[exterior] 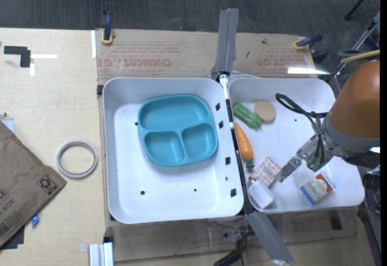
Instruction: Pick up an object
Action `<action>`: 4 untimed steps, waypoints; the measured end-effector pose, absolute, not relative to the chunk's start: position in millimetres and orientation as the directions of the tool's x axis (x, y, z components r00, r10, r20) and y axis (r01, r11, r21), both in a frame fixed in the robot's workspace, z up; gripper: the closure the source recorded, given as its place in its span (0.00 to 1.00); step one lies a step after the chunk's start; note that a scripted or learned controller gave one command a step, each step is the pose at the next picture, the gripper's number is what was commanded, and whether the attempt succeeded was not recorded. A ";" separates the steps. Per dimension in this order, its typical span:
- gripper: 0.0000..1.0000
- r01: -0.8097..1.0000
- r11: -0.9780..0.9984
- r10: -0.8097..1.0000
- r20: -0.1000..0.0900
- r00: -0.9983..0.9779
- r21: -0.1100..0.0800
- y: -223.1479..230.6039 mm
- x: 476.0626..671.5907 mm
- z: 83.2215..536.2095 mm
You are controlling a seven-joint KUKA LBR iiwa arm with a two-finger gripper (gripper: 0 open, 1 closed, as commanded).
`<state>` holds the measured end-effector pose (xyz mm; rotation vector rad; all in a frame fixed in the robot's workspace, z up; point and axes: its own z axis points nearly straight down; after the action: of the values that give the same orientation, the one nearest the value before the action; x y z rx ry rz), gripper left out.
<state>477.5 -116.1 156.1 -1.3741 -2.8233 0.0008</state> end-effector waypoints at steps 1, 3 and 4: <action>0.00 0.813 0.583 0.813 -0.005 -0.582 0.004 -105.4 503.5 95.3; 1.00 0.845 0.534 0.845 -0.002 -0.534 0.000 -124.7 524.7 239.0; 1.00 0.798 0.603 0.798 -0.003 -0.603 0.000 -119.2 592.3 255.0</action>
<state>592.3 -119.2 255.0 -1.4007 -2.8151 0.0016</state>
